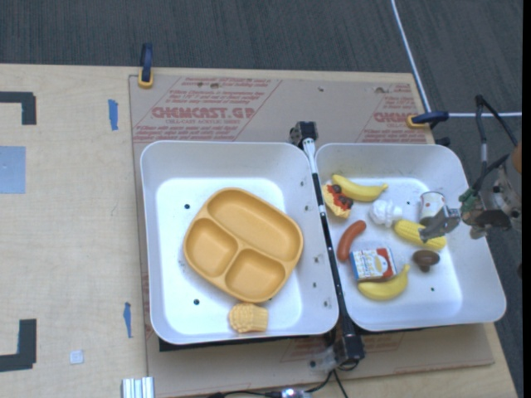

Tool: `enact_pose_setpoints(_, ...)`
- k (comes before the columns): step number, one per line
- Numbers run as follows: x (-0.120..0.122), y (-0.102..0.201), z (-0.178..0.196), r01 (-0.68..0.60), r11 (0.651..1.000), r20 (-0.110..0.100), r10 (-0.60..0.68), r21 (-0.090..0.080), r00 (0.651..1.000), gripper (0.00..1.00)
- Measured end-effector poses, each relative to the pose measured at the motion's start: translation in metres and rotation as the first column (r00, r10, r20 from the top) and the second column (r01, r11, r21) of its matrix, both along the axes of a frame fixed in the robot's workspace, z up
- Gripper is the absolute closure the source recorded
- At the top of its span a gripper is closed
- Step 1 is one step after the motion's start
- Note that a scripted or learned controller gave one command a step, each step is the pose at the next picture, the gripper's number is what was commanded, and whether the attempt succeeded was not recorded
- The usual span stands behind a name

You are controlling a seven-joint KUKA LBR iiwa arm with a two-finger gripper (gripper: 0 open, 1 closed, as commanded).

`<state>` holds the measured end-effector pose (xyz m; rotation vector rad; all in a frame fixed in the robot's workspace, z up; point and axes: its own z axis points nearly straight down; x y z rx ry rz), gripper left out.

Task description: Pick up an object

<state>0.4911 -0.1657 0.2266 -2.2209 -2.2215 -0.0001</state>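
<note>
The right bin [477, 293] holds several toy foods: a banana [359, 189], a pizza slice [337, 201], a red sausage [352, 238], a white garlic-like piece [382, 213], a yellow piece [410, 231], a brown mushroom-like piece [426, 259], a small carton [371, 264] and a second banana [387, 287]. My gripper [433, 214] reaches in from the right and hangs low over the right half of this bin, just beside the yellow piece. It is open, with nothing between its fingers.
The left bin [158, 222] holds a yellow divided plate [242, 244] and a small corn-like toy [248, 317] at its front. A ridge [323, 230] separates the two bins. A white cable [406, 36] runs across the back right.
</note>
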Motion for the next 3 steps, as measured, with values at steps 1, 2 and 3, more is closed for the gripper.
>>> enact_pose_setpoints(1,0.014,-0.01,-0.132,0.001,1.0,0.002,-0.001,-0.001,1.0,0.0)
enact_pose_setpoints(2,0.015,-0.009,-0.122,0.001,1.0,0.004,-0.001,-0.002,1.0,1.0)
enact_pose_setpoints(3,0.021,0.034,-0.007,-0.001,1.0,0.002,0.001,0.0,1.0,1.0)
